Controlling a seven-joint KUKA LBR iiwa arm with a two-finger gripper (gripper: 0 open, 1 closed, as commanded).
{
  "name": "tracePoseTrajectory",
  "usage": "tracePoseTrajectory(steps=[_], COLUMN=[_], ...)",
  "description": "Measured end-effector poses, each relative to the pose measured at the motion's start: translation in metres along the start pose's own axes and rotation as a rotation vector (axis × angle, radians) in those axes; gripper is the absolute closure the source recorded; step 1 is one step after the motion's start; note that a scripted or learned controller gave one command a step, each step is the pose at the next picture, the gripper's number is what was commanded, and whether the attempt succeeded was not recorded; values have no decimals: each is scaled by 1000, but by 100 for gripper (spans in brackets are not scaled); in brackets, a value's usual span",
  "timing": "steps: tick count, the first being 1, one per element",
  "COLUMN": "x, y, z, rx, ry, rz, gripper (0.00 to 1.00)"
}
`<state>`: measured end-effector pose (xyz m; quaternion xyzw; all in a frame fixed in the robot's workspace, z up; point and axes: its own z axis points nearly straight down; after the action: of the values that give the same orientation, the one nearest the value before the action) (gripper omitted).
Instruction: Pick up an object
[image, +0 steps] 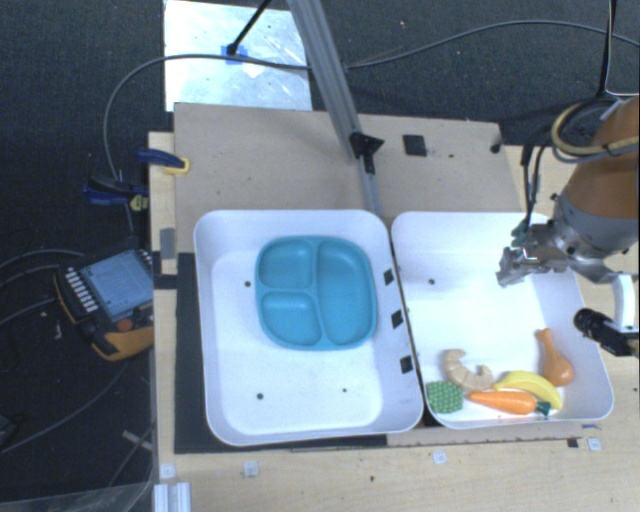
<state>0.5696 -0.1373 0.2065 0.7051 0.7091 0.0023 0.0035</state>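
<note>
The right bin (440, 300) has bare floor across its far and middle parts; the gripper (515, 265) hangs over that open stretch near the right wall. The near edge is crowded: a green piece (445, 397), a beige piece (465, 370), a banana (528, 384), a carrot (503, 402) and an orange drumstick (554, 358) lie close together or touching, with little room between them. In the left bin (225, 400) a blue plate (316, 292) fills the far middle; the near floor is bare.

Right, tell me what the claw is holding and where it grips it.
Nothing is seen in the claw. It hangs over bare floor of the right bin, apart from the toy food heaped in that bin's near corner.
</note>
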Motion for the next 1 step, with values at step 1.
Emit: tracePoseTrajectory(steps=[1], x=[0], y=[1], z=[-5], rx=[5], ry=[1], rz=[0], gripper=[100])
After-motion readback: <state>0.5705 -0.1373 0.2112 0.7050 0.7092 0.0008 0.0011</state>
